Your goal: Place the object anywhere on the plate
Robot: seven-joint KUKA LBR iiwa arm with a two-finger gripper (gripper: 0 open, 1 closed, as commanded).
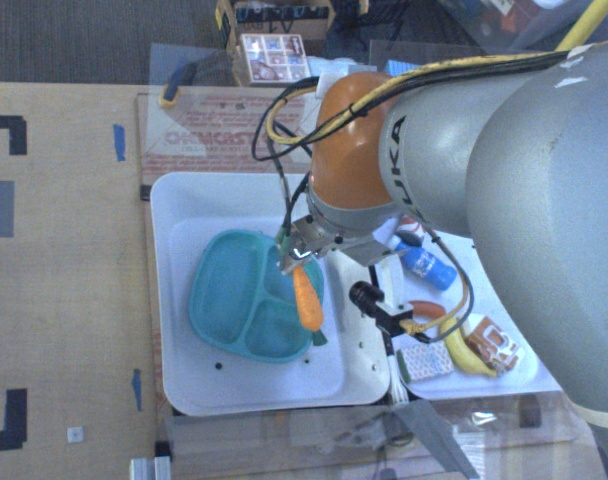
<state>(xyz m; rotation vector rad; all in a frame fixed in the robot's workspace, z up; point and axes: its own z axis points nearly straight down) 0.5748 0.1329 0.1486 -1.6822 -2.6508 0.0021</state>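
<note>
The orange toy carrot (307, 301) lies on the right edge of the teal sectioned plastic plate (234, 288) in the left white bin (184, 368). The gripper (294, 253) hovers just above its far end; the fingers' state cannot be told.

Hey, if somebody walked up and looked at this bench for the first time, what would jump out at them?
The big grey arm with its orange band fills the right side, reaching over the left bin. Below its gripper an orange carrot lies at the right edge of a teal divided plate. The right bin holds a clutter of small things, including a blue bottle and a banana.
</note>
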